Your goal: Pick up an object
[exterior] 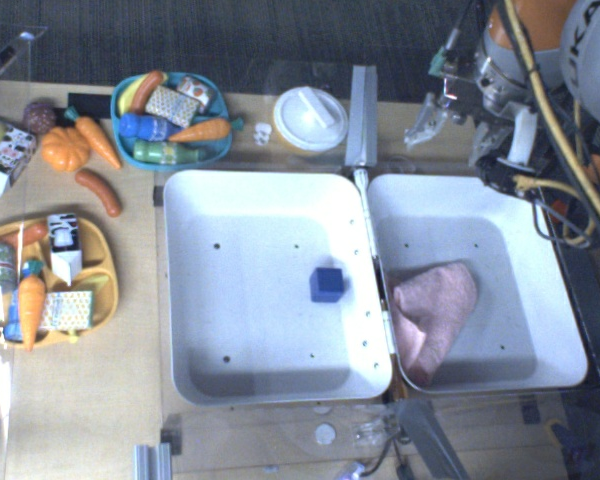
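Bench top: pale wood-toned surface [100, 388], with dark ribbed flooring or matting beyond its far edge. Two shallow white bins sit side by side, touching along a grey metal divider rail [361, 118] that runs up past their far rims.

Landmark: left bin [195, 368]. Smooth matte plastic, rounded corners, small dark dots on the floor. A small blue cube [327, 284] lies in it, right of centre, near the wall shared with the right bin [555, 368]. Sharp edges, looks like foam or hard plastic.

Right of the left bin, in the right bin: a pink cloth [435, 313], soft and crumpled, lying against the shared wall toward the near corner.

Beyond the left bin's far rim: a round white lid-like disc [311, 118]; further left, a blue bowl [130, 153] of glossy toy food. Left of the left bin: a yellow plate [105, 268] with toy cartons and a carrot; loose toy pumpkin [64, 149] and sausage [99, 192] on the wood between them.

Gripper [430, 118]: hangs above the bench beyond the right bin's far rim, well apart from both cube and cloth, cabling around it. Nothing between its fingers. Finger spacing: cannot tell, the metal parts overlap at this angle.

Cube lies toward the near left of the gripper; cloth nearer the viewer, almost directly below it in the view.
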Robot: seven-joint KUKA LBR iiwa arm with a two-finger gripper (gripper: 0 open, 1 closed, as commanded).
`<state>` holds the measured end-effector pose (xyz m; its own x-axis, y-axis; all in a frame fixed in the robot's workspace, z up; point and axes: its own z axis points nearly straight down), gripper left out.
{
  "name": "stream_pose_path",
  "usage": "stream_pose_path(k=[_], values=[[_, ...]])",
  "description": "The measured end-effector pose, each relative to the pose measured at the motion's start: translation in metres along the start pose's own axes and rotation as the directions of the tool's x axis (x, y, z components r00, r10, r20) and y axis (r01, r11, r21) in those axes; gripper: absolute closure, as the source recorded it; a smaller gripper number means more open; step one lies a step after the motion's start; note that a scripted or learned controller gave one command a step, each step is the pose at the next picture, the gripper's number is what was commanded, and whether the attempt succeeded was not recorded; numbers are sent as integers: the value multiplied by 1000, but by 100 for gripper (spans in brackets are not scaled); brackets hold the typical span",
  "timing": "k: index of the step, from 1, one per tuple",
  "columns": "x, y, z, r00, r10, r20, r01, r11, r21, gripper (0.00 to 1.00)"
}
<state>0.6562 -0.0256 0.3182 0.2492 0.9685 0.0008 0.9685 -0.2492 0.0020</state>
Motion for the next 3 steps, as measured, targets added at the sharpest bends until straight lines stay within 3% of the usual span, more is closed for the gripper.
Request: stream_pose_path(k=[1,2,3], values=[[-41,-48,135,981,-194,0,194,981,2,0],[-135,-115,161,968,-253,0,253,968,2,0],[-134,-68,228,915,-403,3,403,915,-11,0]])
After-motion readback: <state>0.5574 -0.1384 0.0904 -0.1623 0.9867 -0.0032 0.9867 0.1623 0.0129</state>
